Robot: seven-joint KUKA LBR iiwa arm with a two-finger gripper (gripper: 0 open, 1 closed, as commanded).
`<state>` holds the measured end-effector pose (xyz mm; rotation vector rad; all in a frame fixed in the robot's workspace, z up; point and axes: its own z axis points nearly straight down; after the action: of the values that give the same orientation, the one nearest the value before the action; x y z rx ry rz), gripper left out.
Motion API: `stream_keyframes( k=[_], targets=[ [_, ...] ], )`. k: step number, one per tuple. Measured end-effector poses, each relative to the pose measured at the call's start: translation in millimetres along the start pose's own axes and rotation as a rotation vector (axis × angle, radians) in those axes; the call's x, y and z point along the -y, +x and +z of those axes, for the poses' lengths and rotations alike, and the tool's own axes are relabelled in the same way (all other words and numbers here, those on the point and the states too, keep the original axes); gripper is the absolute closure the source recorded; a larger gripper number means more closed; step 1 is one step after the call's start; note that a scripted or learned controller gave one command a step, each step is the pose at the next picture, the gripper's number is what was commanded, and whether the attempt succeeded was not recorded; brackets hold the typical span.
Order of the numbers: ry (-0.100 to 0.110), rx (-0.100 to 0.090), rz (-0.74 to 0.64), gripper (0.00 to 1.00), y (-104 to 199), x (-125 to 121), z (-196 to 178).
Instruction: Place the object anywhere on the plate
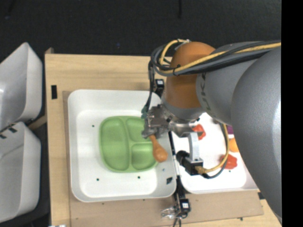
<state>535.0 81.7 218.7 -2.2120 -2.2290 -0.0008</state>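
Note:
A green divided plate (118, 143) lies in the left white bin (85, 183). My gripper (151, 130) hangs over the plate's right edge, under the orange wrist band. An orange, carrot-like object (158, 150) sticks out below the fingers, slanting down and to the right. Its upper end sits between the fingers, and its rounded lower end is over the plate's right rim beside the lower right compartment. The gripper is shut on it.
The right bin (213, 186) holds a red piece (199, 132), an orange piece (230, 161) and a purple bit (230, 129), partly hidden by the arm. A cable with a black connector (191, 164) hangs over the wall between the bins.

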Motion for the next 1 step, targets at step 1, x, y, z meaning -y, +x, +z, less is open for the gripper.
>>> stream_keyframes(
  k=[1],
  targets=[
    [0.000,-0.001,0.000,1.00,55.6,-4.4,-6.3]
  ],
)
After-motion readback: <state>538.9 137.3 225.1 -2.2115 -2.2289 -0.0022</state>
